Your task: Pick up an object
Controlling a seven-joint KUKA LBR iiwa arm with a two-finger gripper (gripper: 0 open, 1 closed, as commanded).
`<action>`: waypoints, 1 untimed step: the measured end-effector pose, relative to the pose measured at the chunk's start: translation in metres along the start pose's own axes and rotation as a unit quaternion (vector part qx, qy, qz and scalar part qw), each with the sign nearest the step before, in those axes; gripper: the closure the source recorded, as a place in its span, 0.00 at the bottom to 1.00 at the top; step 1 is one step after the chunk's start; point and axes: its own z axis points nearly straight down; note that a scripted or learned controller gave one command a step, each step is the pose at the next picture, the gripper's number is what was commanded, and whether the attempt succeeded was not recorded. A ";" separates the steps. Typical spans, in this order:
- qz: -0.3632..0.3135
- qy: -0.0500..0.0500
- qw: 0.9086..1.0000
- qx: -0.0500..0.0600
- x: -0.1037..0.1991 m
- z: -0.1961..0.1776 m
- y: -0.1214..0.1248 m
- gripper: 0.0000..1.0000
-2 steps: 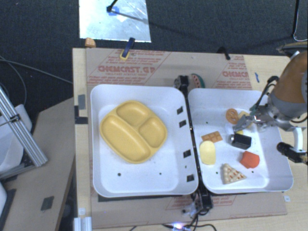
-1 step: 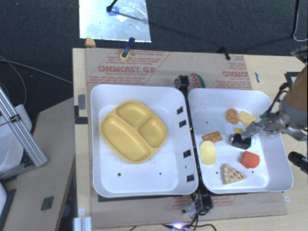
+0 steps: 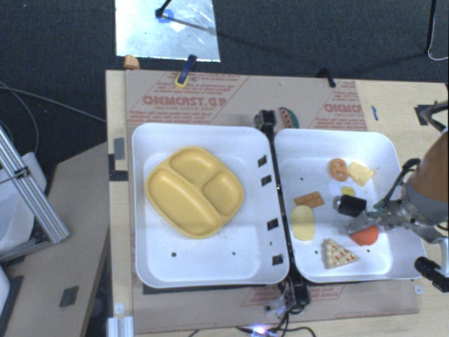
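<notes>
Several toy foods lie in the right bin: an orange round piece, a yellow cheese wedge, a brown cracker, a pale yellow oblong, a pizza slice and a red round piece. My gripper reaches in from the right, low in the bin. It sits right over the red piece's top edge and partly covers it. I see nothing lifted off the bin floor.
The left bin holds a yellow divided plate. A black divider runs between the two bins. The arm crosses the right bin's right wall. A small blue and yellow tool lies on the cardboard behind the bins.
</notes>
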 end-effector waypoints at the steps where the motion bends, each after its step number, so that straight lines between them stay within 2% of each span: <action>1: -0.001 -0.001 1.000 -0.005 0.000 -0.013 0.004 1.00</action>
